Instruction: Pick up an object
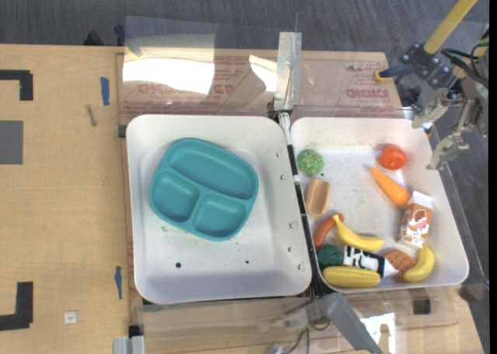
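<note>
Observed from the remote station, nearest the camera: a yellow corn cob (351, 276) lies at the front wall of the right bin (460, 255), well clear of the gripper (435, 135) and toward the view's left of it. Just behind the cob sit a black-and-white item (363, 260), a dark green piece (329, 255) and a small brown piece (398, 258). I count 2 bananas: 1 banana (359, 239) resting across this cluster, and a second banana (422, 265) in the front corner, almost straight in front of the gripper. A small carton (416, 224) stands between that corner and the gripper. Closer to the gripper lie a carrot (390, 186) and a red tomato (393, 157), the tomato being the nearest item, yet apart from it. Further to the view's left are a tan cylinder (317, 196) and a green ball (310, 161). The left bin (132, 213) holds 1 teal divided tray (204, 188), well apart from the gripper. The gripper hangs at the right bin's far corner; I cannot tell whether it is open or closed.
</note>
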### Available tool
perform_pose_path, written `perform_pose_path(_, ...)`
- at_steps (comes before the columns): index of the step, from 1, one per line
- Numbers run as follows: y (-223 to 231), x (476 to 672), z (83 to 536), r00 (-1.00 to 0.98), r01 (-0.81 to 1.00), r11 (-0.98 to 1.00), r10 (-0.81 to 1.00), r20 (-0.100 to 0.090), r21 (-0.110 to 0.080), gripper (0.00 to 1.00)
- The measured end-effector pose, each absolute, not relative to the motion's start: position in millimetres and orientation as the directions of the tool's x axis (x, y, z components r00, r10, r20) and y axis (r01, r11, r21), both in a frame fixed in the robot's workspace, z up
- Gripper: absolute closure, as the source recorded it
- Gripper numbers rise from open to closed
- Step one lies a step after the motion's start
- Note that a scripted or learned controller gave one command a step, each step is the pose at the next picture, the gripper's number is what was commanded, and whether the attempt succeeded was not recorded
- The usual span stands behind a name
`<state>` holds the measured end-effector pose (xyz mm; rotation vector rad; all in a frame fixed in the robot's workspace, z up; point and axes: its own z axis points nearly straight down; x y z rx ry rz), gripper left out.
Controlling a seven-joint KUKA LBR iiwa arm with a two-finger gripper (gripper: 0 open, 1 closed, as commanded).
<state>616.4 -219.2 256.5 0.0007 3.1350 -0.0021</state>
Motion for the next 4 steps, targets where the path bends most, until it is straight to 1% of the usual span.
perform_pose_path(1, -210, 628.9, 124, -0.999, -0.032, 0.999, -0.033, 0.008, 0.005, 0.0)
perform_pose_path(2, -171, 604.2, 89, -0.999, 0.053, 0.999, 0.053, -0.01, -0.001, 0.0)
perform_pose_path(3, -188, 531.6, 89, -0.944, 0.329, 0.944, 0.329, -0.009, 0.001, 0.0)
perform_pose_path(4, -188, 536.2, 103, -0.945, 0.327, 0.945, 0.326, -0.023, 0.001, 1.0)
